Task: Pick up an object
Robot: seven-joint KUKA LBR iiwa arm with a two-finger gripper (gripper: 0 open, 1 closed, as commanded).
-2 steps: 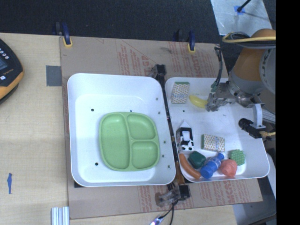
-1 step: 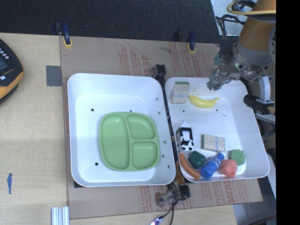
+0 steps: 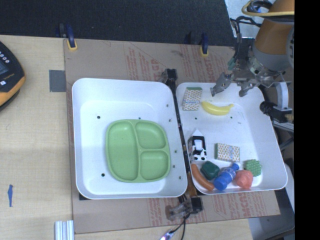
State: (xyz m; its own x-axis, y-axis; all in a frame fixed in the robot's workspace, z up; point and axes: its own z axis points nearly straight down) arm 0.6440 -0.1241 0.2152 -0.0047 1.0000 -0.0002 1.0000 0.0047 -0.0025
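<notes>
My gripper (image 3: 231, 89) hangs over the back of the right bin (image 3: 260, 129), its two fingers spread apart with nothing between them. Just below and left of it lies a yellow banana (image 3: 217, 108). A small patterned packet (image 3: 192, 98) rests at the bin's back left corner. Toward the front sit a black and white carton (image 3: 198, 148), a second patterned packet (image 3: 227, 152), a dark green piece (image 3: 210, 170), an orange sausage (image 3: 201, 179), a blue bottle (image 3: 226, 177), a red fruit (image 3: 244, 179) and a green knobbly item (image 3: 252, 166).
The left bin (image 3: 90, 104) holds a green divided plate (image 3: 138, 150). A yellow and black device (image 3: 9, 79) lies at the bench's left edge. Clamps (image 3: 71, 38) grip the cardboard base at the back. The arm's orange band (image 3: 274, 26) rises at the right.
</notes>
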